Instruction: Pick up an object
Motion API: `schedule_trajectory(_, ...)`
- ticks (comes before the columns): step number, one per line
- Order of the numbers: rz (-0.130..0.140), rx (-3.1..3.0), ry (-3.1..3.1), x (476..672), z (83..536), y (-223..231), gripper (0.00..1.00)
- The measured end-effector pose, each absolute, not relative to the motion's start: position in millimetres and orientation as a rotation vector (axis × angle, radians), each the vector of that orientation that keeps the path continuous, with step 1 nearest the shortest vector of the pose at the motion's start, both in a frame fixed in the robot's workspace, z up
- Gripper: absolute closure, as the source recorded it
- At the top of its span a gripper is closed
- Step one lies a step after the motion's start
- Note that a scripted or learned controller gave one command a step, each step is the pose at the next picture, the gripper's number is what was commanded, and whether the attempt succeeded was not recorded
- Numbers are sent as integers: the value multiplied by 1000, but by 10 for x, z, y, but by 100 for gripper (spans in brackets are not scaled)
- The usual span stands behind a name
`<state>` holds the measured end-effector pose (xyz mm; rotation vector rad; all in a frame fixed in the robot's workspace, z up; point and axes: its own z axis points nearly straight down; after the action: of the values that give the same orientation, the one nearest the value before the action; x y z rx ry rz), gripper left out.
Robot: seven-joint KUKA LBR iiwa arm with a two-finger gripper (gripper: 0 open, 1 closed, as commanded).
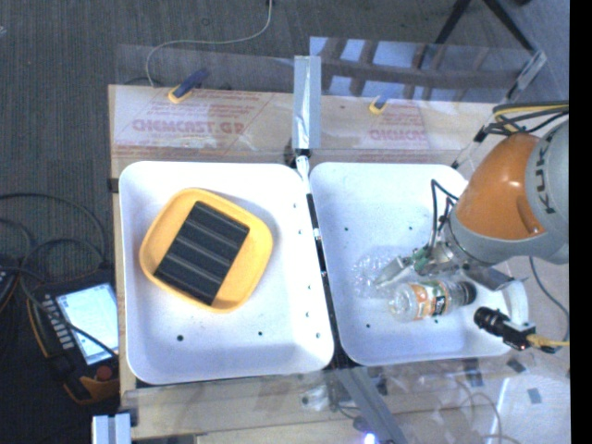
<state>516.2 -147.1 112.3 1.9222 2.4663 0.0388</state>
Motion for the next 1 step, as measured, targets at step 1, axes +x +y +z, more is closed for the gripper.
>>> schedule_trajectory(1, 78, 1857, 2502, 5078, 1062, -1560, 0)
